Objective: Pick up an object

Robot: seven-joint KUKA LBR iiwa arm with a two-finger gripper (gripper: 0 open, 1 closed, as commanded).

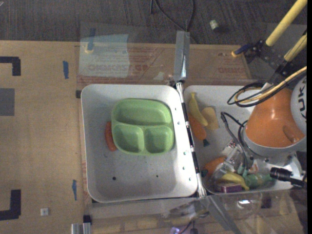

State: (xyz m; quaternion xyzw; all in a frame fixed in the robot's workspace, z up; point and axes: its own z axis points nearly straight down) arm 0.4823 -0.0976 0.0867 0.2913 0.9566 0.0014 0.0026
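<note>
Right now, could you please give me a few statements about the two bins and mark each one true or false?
1. The green tray lies in the left bin. True.
2. The tray has three compartments. True.
3. An orange item sits at the tray's right edge. False: it lies against the tray's left edge.
4. The arm reaches over the left bin. False: it is over the right bin.
5. A banana lies near the right bin's upper left corner. True.
6. The tray is stacked on the banana. False: they lie in different bins.
</note>
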